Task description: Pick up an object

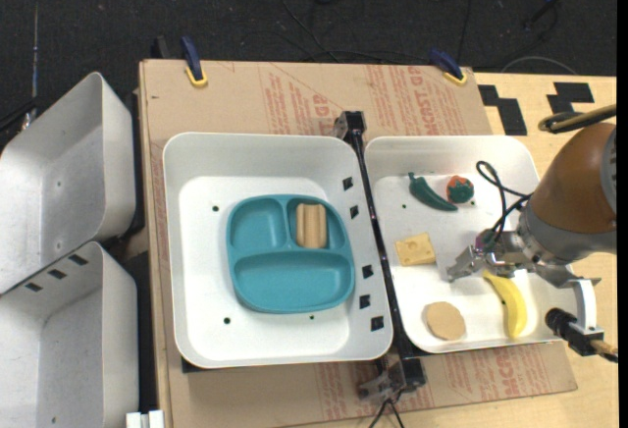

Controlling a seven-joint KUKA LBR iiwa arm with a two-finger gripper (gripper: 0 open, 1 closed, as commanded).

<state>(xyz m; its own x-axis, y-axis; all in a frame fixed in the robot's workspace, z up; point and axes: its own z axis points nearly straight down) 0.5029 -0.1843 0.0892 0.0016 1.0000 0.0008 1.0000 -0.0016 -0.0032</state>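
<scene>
Fingers (478,262) down in the right bin (525,161), just beside the top end of the banana (511,303); opening too unclear to tell, nothing seen between them. Sharing the right bin: a yellow cheese wedge (416,250), a round tan cookie (445,321), a green pepper (432,193) and a red-orange tomato (459,188) near the far wall. In the left bin (191,220), a teal divided tray (288,256) with a tan bread roll (311,225) in its upper right compartment.

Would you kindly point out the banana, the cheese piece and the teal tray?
banana (510,303), camera view, middle of its curve.
cheese piece (415,250), camera view, its top face.
teal tray (285,281), camera view, large bare compartment.
</scene>
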